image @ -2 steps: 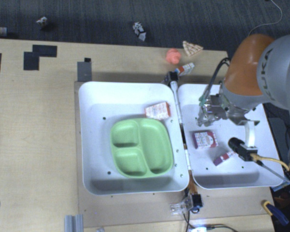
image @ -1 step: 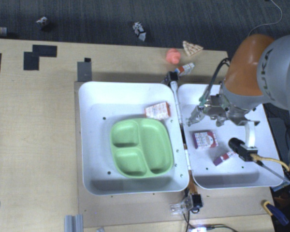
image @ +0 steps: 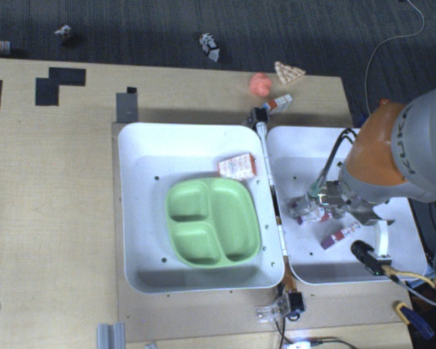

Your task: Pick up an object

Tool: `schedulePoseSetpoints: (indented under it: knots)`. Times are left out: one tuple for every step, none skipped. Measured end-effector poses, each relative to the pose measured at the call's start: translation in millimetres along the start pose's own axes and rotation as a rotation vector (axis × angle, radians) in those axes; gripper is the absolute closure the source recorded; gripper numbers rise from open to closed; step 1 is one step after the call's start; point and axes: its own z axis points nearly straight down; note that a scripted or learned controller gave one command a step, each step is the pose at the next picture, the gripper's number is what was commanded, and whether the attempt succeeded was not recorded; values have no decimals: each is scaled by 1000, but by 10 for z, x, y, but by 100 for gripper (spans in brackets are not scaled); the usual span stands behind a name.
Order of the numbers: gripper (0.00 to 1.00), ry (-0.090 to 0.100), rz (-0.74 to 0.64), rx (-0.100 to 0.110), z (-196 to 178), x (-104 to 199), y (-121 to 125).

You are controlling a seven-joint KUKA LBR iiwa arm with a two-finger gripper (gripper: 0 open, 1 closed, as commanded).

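No writing can be read on the small red-and-white carton (image: 237,166), seen just behind the green divided tray (image: 212,220); right of the tray, the hand (image: 310,208) is lowered beside a red-capped tube (image: 341,234)

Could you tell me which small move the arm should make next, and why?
Probably a short descent: the gripper hangs in the right bin over a small clear packet, with a red-capped tube just beside it, and nothing visibly held yet.
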Motion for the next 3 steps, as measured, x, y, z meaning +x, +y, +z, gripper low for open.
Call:
schedulePoseSetpoints:
  knots:
    - [100,0,-2,-4,-107,5,14]
    - [100,2,-3,2,-986,688,-504]
    - [100,2,-3,3,-1193,1259,-503]
